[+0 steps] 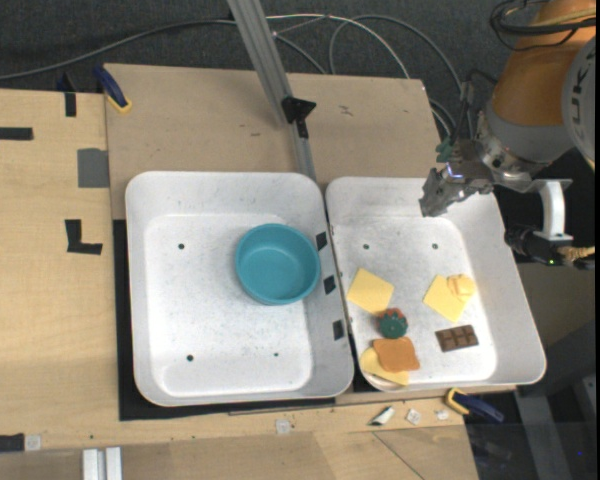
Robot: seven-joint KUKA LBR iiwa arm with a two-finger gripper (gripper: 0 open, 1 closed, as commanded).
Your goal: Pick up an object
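Note:
My gripper hangs over the far right part of the right bin, with nothing visible between its fingers. Well below it in that bin lie a yellow square piece, a yellow wedge, a small green and red round thing, an orange slab on a pale yellow disc, and a brown chocolate bar. A blue bowl sits in the left bin.
A slanted metal pole runs from the top down to the gap between the bins. Cables loop across the bench behind the right bin. Blue and yellow clamps sit at the board's corners.

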